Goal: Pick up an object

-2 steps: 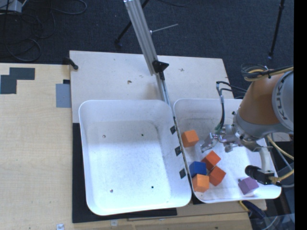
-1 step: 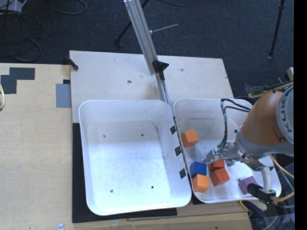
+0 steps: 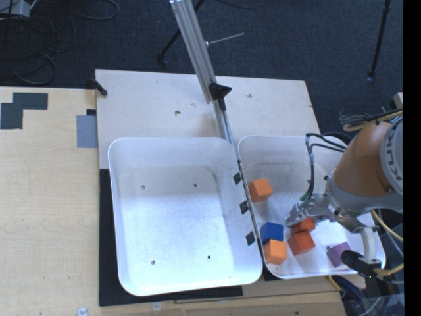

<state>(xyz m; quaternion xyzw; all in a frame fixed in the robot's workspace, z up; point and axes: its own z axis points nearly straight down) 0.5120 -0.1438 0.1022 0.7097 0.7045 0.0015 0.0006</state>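
The right bin (image 3: 283,151) holds an orange cube (image 3: 261,189) near its left wall, a blue cube (image 3: 272,232) with a second orange cube (image 3: 275,251) just in front of it, a red-orange block (image 3: 302,241), and a purple block (image 3: 339,253) at the front right. My gripper (image 3: 302,217) hangs low over the red-orange block, its metal tips close to a small red-orange piece (image 3: 306,226) right above that block. The arm's grey and orange wrist (image 3: 368,166) covers the bin's right side.
The left bin (image 3: 172,209) sits beside the right one, with dark clips (image 3: 242,207) along the shared wall. A slanted aluminium rail (image 3: 197,51) rises behind the bins. Cables run along the right edge of the bench.
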